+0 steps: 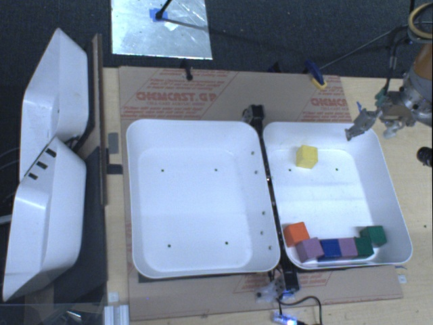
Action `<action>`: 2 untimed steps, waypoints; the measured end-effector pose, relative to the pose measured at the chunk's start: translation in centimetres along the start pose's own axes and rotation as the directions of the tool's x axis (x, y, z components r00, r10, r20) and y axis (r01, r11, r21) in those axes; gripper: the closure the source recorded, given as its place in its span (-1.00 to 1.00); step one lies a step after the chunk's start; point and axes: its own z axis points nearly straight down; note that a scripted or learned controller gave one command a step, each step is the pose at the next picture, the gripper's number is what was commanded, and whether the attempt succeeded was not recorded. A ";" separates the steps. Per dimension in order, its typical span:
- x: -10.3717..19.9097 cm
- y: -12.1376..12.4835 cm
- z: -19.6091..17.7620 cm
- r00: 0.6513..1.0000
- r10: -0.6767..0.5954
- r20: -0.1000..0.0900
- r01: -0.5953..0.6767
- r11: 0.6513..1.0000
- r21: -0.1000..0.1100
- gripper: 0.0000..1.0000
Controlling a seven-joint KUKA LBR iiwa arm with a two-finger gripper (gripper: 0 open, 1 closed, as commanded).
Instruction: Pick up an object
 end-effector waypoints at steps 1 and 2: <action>0.7 0.2 16.3 1.000 0.000 -0.003 0.000 1.000 0.013 -1.00; 5.2 -0.6 15.5 1.000 -0.003 -0.001 0.003 1.000 0.000 -1.00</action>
